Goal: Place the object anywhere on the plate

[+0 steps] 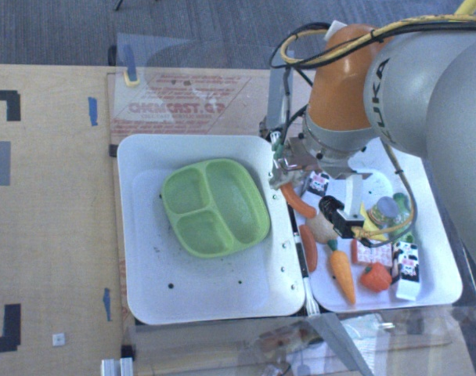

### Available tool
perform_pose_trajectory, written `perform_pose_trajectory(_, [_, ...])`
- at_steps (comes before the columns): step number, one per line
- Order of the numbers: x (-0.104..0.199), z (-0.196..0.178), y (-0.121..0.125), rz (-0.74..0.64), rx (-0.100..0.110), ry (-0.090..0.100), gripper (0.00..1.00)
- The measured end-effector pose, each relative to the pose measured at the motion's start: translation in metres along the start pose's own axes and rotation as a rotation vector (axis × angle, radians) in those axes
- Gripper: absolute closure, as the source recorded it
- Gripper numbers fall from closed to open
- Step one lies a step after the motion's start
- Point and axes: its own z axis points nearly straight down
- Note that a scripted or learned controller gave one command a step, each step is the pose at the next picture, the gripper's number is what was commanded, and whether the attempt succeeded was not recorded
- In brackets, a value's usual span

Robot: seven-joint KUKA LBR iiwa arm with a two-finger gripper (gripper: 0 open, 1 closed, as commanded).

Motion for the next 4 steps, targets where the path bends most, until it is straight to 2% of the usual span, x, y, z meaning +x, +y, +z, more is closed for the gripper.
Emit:
perform_pose_trajectory(1, [-0.001,0.000,0.000,0.001,0.000,0.000,0.00])
perform_pose_trajectory(2, [0.031,0.000,0.023,-0.105,-0.002,-0.001,0.00])
perform_pose_trajectory(3, [-0.010,-0.033,-0.058,-0.164,0.003,0.001,0.00])
perform_pose_trajectory(4, [-0.010,-0.041,-0.057,-0.163,0.004,0.001,1.00])
